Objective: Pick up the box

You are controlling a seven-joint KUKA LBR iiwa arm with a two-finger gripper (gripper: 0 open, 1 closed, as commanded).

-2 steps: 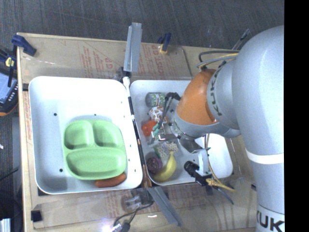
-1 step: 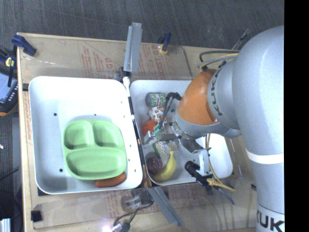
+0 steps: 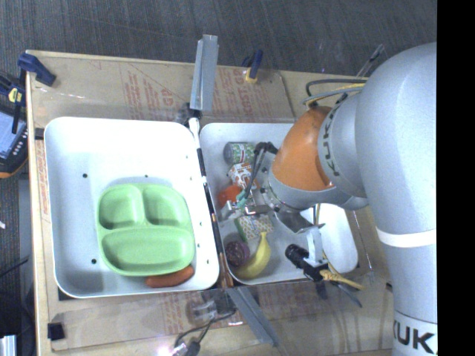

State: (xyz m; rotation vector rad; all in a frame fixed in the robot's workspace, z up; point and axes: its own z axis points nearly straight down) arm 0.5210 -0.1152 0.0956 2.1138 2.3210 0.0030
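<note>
The box [image 3: 240, 174], small, with white and red print, is seen in the right bin [image 3: 341, 262], long axis roughly up-down in view, below a can [image 3: 239, 152]. The end effector [image 3: 251, 208] is just beside it; its state cannot be told.

Arm [image 3: 397, 162]: big rounded silver-grey casing, smooth and matte, curving like a fat drum.
Band [image 3: 300, 158]: bright orange, glossy dome shape, sitting just above the wrist.
Seam: a pale ring line crosses the grey shell low down.
Marking [image 3: 415, 338]: dark "KU" letters on the lower casing, cut off at the edge.
Cables [image 3: 330, 89]: thin yellowish and dark wires looping beside the orange part.
</note>
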